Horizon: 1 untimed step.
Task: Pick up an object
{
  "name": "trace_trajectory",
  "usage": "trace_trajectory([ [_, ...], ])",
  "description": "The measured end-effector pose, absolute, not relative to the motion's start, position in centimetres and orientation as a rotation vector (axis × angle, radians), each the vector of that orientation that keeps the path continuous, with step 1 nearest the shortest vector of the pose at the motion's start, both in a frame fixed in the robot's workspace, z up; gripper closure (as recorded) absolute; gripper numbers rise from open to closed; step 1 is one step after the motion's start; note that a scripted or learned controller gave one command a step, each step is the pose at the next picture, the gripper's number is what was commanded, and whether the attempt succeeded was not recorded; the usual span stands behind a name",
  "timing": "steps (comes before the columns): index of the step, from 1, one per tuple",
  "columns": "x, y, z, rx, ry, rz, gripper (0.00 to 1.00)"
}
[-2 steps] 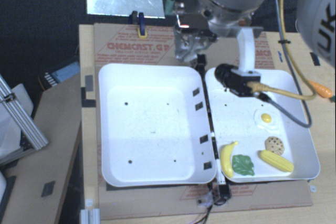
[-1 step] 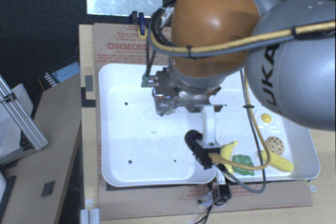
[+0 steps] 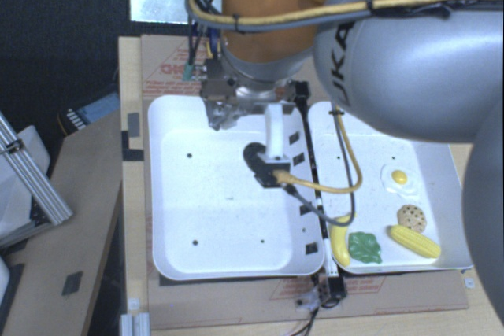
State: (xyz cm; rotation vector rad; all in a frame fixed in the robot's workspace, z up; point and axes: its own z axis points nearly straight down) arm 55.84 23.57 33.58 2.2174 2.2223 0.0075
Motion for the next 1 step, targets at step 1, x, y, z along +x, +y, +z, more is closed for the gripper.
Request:
trace_trajectory([
  [1,64.91,20.53,15.74,2.226,2.219,-0.010,1.00],
])
